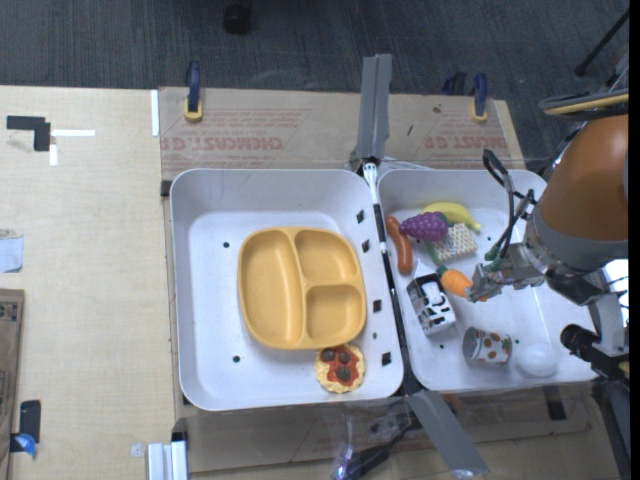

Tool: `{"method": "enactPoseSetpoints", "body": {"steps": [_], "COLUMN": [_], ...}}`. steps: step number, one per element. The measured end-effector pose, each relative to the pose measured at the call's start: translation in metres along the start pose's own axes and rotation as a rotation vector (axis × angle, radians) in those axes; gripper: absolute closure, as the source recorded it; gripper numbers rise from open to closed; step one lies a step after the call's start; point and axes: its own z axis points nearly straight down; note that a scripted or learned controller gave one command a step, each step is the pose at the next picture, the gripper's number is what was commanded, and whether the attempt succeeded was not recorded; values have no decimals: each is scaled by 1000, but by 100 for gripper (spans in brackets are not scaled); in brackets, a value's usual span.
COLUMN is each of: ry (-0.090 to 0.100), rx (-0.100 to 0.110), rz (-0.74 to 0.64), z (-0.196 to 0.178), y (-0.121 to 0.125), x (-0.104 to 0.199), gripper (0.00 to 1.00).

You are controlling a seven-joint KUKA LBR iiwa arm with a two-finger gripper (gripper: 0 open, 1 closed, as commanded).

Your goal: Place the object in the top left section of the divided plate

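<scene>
My gripper (484, 286) is low in the right bin (560, 370), at the toy carrot (455, 282); can't tell its state. Yellow divided plate (300, 288) in left bin (205, 298), pizza toy (339, 368) touching its rim.

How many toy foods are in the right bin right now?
5, maybe more hidden under the arm: hot dog by the divider, grapes, banana behind them, corn beside the grapes, carrot at the end effector.

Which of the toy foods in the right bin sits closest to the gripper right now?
The small orange piece, just left of the gripper. The grapes, banana and hot dog lie farther back.
</scene>
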Motion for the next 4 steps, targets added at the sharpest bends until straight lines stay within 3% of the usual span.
{"method": "enactPoseSetpoints", "body": {"steps": [1,2,3,4], "ry": [-2,-2,0,-1], "rx": [0,0,2,2], "rz": [-243,-71,-317,-317], "z": [-18,-96,-68,-68], "y": [-1,54,37,37], "x": [79,-28,29,29], "gripper": [100,100,100,0]}}
